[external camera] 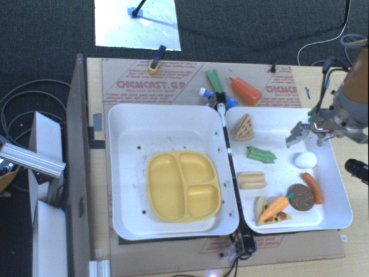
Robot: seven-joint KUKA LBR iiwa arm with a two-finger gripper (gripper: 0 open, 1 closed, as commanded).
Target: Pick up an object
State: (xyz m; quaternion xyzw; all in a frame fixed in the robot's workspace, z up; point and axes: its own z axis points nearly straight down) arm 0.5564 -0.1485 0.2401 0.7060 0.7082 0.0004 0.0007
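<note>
Two white bins sit side by side on the bench: left bin [124, 131], right bin [337, 209]. Left bin holds a yellow divided tray [183, 185] with three compartments, lying flat, nothing in them.

Right bin contents:
- sandwich wedge [244, 128] at the upper left, near the divider
- green pepper piece [260, 154] just below it
- pale bread roll [251, 180] by the divider, mid-height
- pizza slice [268, 210] at the lower left, with an orange carrot [274, 206] lying across it
- brown round cookie [301, 197] touching the carrot's tip
- orange sausage [312, 187] tilted, just right of the cookie
- white egg [305, 160] above the sausage, apart from it

Gripper [300, 135] hangs over the upper right part of the right bin, just above and slightly left of the egg. Fingers look spread, nothing between them. Not touching the egg as far as I can tell. Arm comes in from the right, orange band at the frame edge.

Outside the bins, on the cardboard behind them: a green marker-like object [214, 80], a blue piece [230, 103] at the bin junction, an orange-red carrot-shaped toy [245, 91], and a yellow-and-blue clip [156, 60] further left.
</note>
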